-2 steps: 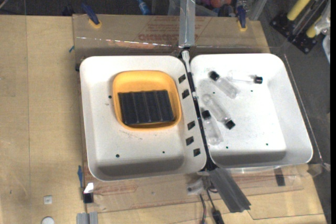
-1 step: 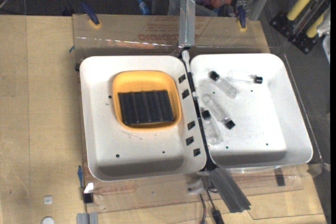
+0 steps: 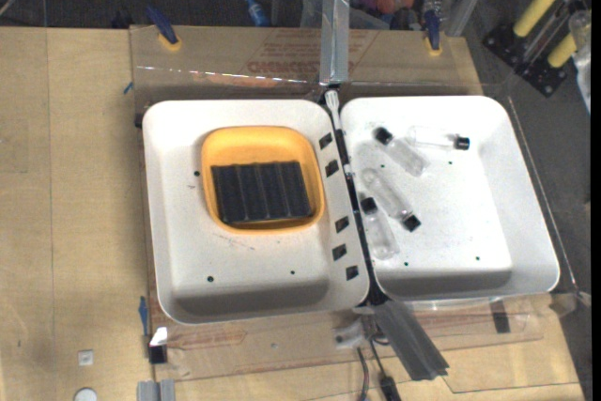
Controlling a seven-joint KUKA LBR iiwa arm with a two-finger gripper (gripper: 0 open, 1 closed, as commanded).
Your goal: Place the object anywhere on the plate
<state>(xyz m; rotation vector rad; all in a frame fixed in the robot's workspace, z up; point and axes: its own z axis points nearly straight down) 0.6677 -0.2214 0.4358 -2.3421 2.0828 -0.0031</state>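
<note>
Standing by the bench: two white bins are sitting side by side, left bin carrying the yellow plate, right bin carrying the pick candidates.

Plate is already wearing a dark ribbed block across most of its middle, leaving just a yellow rim showing around it.

Task objects are lying in the right bin: several clear plastic vials with black caps. One is lying near the top left, a thinner one just beside it pointing right, another lower down, and a blurry clear pile hugging the divider.

Risks I'm seeing:
- Clear vials on white are giving poor contrast, so a grasp could land off-centre.
- Round bodies are likely to roll or squirt out of a two-finger pinch.
- Pile at the divider is leaving little finger clearance on that side.
- Anything dropped on the ribbed block could roll off the plate.

Gripper: I can't tell its state, and nothing is being held or touched that I can see.
</note>
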